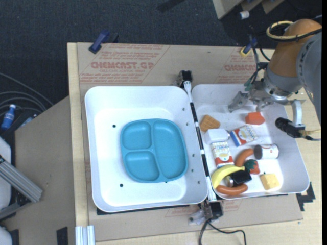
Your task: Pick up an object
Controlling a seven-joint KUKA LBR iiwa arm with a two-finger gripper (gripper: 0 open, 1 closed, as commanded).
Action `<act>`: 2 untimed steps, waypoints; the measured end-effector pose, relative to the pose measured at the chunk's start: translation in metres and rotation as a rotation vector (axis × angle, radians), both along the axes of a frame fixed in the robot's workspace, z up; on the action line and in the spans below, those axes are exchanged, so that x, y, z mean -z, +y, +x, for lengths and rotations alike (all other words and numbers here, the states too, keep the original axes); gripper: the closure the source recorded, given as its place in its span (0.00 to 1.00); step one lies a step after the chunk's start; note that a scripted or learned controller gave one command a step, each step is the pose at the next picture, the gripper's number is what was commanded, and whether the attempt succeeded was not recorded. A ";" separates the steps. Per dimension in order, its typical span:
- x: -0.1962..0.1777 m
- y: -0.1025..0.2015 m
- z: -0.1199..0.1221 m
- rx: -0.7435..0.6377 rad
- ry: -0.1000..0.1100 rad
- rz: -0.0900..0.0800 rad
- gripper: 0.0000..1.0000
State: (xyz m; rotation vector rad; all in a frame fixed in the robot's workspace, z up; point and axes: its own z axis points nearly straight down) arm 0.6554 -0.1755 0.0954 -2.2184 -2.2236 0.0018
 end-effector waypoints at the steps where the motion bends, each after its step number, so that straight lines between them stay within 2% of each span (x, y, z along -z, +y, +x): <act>1: 0.010 -0.002 0.012 0.001 -0.003 -0.001 0.00; 2: 0.010 0.005 0.011 0.001 0.000 0.000 0.00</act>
